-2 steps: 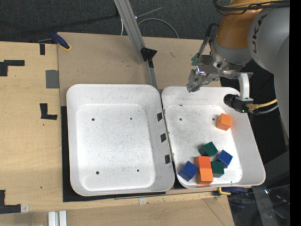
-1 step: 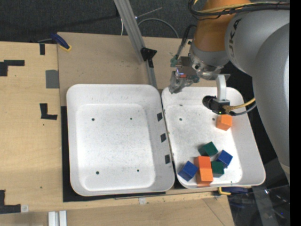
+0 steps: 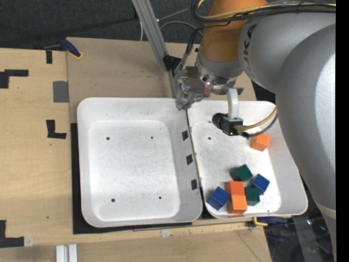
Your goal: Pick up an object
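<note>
Several small blocks lie in the right bin (image 3: 210,146). An orange block (image 3: 260,142) sits alone near its right wall. Near the front lie a green block (image 3: 241,173), a blue block (image 3: 260,183), a taller orange block (image 3: 237,195), a second green block (image 3: 252,194) and a second blue block (image 3: 218,197), packed close together. My gripper (image 3: 184,100) hangs over the back end of the ridge between the two bins, far behind the blocks. Nothing shows in its grasp.
The left bin (image 3: 131,162) lies beside the right one, with black tabs along the shared ridge. A slanted metal pole (image 3: 150,21) rises behind the bins. The big grey arm (image 3: 294,64) covers the right side of the bench.
</note>
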Robot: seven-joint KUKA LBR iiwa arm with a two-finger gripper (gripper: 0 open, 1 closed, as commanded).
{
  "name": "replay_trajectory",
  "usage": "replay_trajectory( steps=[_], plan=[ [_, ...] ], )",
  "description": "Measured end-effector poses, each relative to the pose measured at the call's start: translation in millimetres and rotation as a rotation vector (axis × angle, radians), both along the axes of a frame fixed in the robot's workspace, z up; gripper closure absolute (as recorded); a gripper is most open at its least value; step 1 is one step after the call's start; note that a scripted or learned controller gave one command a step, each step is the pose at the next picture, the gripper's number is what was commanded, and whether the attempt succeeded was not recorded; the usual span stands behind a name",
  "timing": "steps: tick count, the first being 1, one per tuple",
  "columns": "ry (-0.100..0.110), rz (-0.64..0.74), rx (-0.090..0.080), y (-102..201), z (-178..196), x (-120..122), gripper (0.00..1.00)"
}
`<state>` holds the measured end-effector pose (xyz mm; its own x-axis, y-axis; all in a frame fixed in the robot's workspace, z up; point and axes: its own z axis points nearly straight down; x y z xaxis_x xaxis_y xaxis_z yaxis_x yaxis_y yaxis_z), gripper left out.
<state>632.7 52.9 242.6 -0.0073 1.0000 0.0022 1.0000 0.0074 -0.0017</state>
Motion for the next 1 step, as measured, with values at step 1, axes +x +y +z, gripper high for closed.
replay_trajectory(
  steps=[1],
  plan=[
    [0.002,-0.002,-0.002,42.9,-12.8,0.3,1.0]
  ],
)
